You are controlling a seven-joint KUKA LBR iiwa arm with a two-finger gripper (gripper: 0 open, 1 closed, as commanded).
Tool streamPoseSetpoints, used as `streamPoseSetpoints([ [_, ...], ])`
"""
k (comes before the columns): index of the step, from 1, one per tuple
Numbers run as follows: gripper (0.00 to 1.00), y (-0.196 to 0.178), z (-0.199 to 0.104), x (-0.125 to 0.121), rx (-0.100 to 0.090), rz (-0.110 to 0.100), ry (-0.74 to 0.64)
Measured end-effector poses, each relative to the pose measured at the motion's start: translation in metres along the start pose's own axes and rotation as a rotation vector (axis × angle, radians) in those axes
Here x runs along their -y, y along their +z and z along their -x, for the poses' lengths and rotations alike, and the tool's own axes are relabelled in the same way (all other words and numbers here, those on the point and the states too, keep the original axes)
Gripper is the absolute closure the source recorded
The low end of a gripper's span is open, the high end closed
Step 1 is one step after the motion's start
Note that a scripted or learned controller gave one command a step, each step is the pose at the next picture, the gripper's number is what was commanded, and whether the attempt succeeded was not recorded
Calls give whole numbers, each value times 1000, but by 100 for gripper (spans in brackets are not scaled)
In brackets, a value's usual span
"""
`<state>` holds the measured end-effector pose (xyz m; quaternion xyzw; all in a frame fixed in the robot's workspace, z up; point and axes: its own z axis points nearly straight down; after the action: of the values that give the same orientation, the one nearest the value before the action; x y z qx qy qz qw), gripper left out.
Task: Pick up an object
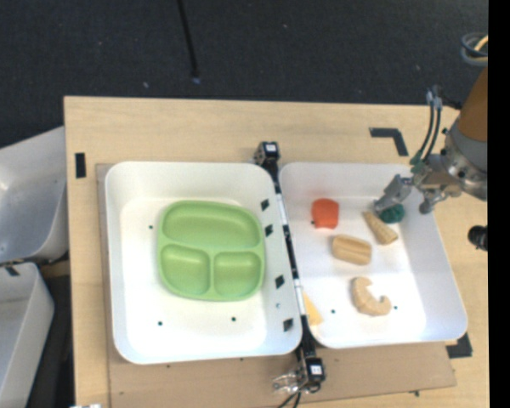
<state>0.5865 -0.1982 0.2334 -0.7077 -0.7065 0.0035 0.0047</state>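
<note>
Gripper (405,195) hangs over the upper right of the right bin (425,313), fingers spread, nothing between them. A teal bit (393,214) sits just below its left finger. Tan wedge (380,228) lies just under the gripper. Red block (325,213) lies left of it, tan roll (351,249) lower left, curved piece (371,297) well below. Green plate (211,249) sits in the left bin (136,330).
</note>
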Motion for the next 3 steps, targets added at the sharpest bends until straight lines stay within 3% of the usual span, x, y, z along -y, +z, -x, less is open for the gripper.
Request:
streamPoseSetpoints([
  [1, 0, -8, 0, -2, 3, 12, -3],
  [2, 0, 55, -1, 2, 2, 7, -2],
  [3, 0, 113, 6, 1, 8, 18, -1],
])
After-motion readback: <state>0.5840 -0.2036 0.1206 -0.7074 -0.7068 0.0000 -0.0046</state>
